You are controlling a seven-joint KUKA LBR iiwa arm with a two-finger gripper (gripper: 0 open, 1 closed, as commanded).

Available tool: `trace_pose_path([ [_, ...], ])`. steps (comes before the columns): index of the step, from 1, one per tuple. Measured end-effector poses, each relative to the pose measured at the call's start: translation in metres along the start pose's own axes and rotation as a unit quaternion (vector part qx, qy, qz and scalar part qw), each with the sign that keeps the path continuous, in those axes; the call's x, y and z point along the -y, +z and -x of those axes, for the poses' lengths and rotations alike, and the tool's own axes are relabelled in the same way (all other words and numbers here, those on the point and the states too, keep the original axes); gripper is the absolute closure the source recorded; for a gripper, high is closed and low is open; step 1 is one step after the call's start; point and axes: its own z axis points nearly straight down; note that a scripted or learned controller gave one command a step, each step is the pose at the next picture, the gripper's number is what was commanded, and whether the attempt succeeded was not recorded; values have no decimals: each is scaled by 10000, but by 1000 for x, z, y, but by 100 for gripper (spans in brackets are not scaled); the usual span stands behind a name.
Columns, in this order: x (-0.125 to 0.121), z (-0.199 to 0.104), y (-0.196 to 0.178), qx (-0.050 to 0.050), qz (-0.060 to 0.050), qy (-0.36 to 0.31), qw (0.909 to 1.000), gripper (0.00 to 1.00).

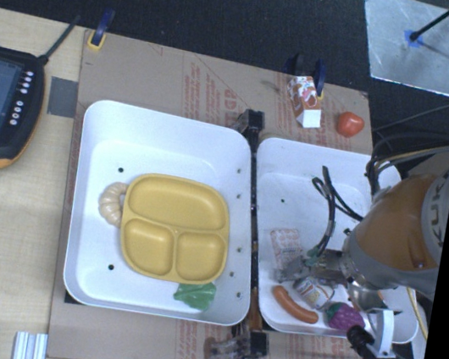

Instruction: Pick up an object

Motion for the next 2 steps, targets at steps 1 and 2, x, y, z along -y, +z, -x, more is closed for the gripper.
trace_pose_path([
  [1, 0, 1, -10, -2, -10, -9, 10000, 100],
  [2, 0, 51, -61, 7, 20, 14, 10000, 100],
])
